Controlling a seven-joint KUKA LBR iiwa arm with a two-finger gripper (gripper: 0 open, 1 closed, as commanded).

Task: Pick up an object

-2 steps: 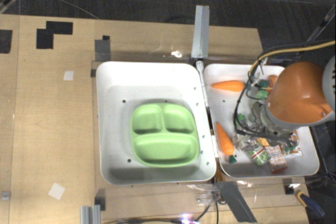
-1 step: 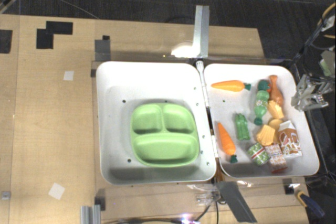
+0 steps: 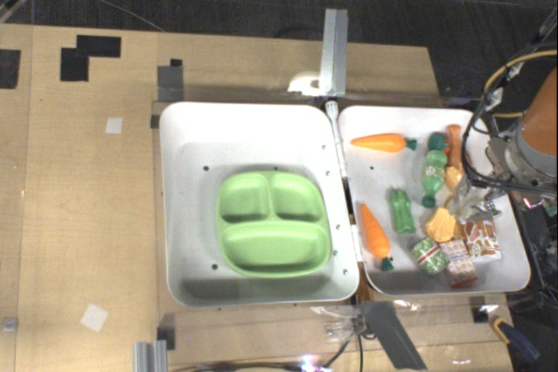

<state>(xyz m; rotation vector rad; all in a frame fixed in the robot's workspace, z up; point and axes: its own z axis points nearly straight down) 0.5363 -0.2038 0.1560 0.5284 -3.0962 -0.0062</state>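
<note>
The arm [image 3: 536, 131] is cut off by the right edge, its fingers too blurred to read

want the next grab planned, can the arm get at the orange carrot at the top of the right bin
Probably yes. The orange plastic carrot with a green tip lies alone on bare floor of the shallow white right bin, nothing over it, while the pincer hangs over the crowded right side nearby.

Just left of the gripper [image 3: 471, 203] an orange-yellow wedge [image 3: 441, 226] lies flat; small cartons [image 3: 480, 240] rest below it, green bottles [image 3: 433, 168] above-left, carrots [image 3: 375, 233] farther left.
</note>
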